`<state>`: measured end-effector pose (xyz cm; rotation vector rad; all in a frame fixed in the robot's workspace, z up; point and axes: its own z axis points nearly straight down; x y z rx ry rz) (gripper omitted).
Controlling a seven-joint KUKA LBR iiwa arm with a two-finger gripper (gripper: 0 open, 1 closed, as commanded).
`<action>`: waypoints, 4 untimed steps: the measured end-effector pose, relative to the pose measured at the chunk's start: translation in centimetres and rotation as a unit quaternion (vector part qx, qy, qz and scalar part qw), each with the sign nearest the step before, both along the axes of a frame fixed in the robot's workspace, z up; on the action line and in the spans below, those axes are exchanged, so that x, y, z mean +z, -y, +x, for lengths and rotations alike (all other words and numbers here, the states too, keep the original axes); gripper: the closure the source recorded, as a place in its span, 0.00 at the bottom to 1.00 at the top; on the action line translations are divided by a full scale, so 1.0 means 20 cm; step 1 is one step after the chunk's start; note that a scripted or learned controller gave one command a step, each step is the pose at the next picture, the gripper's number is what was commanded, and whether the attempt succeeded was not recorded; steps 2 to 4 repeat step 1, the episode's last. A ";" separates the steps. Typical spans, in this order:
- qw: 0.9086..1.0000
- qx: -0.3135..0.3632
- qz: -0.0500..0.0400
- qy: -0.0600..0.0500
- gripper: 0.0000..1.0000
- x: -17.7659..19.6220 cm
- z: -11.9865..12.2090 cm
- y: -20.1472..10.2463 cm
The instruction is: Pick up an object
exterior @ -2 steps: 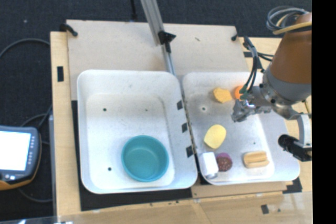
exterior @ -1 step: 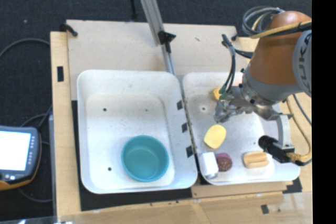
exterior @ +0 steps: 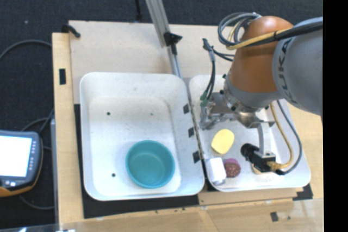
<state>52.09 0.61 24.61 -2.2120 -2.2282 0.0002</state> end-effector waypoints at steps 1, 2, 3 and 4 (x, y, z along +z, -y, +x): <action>1.000 0.001 0.000 0.000 1.00 -0.02 -0.01 -0.30; 1.000 0.001 0.000 0.000 1.00 -0.02 -0.01 -0.30; 1.000 0.001 0.000 0.000 1.00 -0.02 -0.01 -0.30; 1.000 0.001 0.000 0.000 1.00 -0.02 -0.01 -0.30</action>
